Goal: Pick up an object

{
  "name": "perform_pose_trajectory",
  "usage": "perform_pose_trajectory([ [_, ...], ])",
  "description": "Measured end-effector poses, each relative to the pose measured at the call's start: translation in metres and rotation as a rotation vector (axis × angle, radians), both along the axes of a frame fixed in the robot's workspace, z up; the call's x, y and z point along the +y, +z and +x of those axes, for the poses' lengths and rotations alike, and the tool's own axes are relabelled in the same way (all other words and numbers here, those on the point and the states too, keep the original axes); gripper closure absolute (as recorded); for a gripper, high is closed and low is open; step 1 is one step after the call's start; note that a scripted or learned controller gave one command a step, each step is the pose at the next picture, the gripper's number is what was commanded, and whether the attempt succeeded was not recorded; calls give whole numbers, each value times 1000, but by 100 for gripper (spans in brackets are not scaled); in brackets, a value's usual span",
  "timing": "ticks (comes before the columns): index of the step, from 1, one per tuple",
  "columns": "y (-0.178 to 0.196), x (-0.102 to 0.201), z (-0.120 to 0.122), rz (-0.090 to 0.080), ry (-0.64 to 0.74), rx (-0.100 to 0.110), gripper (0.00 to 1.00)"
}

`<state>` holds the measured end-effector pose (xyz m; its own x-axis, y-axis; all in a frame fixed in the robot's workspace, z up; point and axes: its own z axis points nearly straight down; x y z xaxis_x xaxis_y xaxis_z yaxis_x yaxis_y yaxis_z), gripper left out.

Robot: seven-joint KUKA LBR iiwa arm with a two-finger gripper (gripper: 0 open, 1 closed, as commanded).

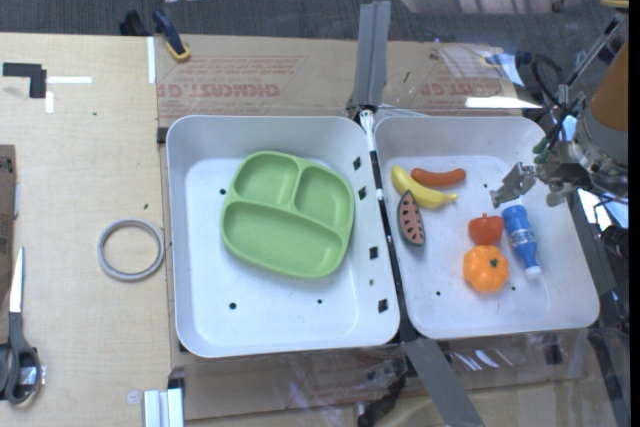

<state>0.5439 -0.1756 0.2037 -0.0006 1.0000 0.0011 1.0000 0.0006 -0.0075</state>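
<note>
Camera view: arm reaches in from the right, wrist over the right bin [440, 320] at its right side. Gripper [533, 183] hangs just above the blue bottle [521, 235], fingers spread, grasping nothing. Bottle lies beside the tomato [485, 229] and orange [485, 269].

Light: bright, even, overhead.
Shadows: soft, faint under green plate [290, 213].
Glare: on clear sheet [470, 75] behind bins.
Focus: slightly soft.

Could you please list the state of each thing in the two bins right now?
Green three-compartment plastic plate: flat in left bin.
Yellow toy banana: touching red sausage.
Watermelon slice toy: lying apart.
Blue bottle: lying down.
Red tomato, orange pumpkin: sitting close together.
</note>
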Motion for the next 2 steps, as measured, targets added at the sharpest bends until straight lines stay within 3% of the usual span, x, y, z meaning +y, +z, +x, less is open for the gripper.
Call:
perform_pose_trajectory([
  [1,-106,-29,24,0,0,-3,0],
  [2,-101,-31,24,1,-3,2,100],
])
